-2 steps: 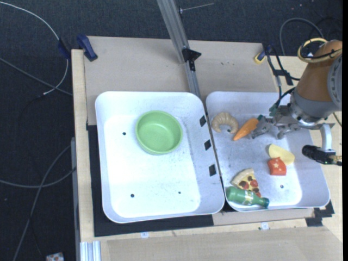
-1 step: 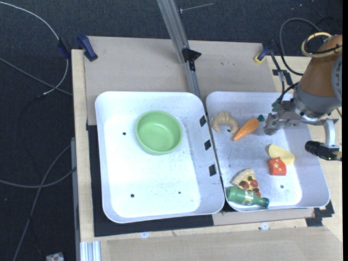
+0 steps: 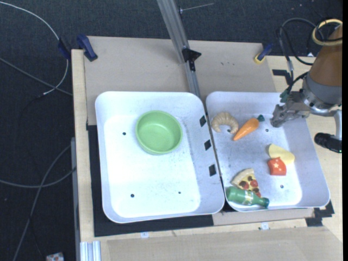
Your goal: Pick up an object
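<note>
Right, here is what I read off the overhead camera.

Arm: I see the grey arm with its orange band [image 3: 328, 64] entering from the right, over the far right corner of the right bin.
Gripper: the two-finger gripper [image 3: 278, 118] hangs low above the far right part of the right shallow white bin [image 3: 310, 162]; I cannot tell whether its jaws stand open or closed, and I see nothing between them.
Nearest thing: the orange toy carrot with a green tip [image 3: 247, 128] lies tilted just left of the gripper, apart from it.
Beside the carrot: a tan toy croissant [image 3: 224, 121], further left, near the bin's left wall.
Middle right: a yellow toy wedge [image 3: 281, 153] touching a red toy pepper [image 3: 277, 167].
Near edge: a toy pizza slice [image 3: 246, 179] just above a green toy bottle [image 3: 247, 197] lying on its side.
Left bin: the left shallow white bin [image 3: 152, 194] holds a round green plastic bowl [image 3: 158, 132], upright, in its far half.
</note>
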Action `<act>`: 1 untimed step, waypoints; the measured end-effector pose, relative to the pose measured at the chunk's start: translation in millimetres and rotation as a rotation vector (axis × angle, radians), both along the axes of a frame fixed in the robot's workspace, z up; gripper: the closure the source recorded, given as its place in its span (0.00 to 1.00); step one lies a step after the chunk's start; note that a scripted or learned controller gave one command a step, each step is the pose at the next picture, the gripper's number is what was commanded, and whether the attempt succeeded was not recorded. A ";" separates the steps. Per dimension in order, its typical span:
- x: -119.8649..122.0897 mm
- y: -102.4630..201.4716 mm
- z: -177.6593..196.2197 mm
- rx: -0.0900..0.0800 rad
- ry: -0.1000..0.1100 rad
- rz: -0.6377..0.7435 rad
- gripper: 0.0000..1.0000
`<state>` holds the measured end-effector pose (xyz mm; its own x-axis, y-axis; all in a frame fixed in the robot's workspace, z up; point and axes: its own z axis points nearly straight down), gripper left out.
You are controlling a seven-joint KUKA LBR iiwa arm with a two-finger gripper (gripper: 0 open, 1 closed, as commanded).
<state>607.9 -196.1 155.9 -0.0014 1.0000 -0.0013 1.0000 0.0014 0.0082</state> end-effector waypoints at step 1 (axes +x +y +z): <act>-5.2 -1.9 65.2 0.000 -0.002 0.000 1.00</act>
<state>602.7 -198.0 221.2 -0.0012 1.0000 -0.0017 0.9999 0.0012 0.0102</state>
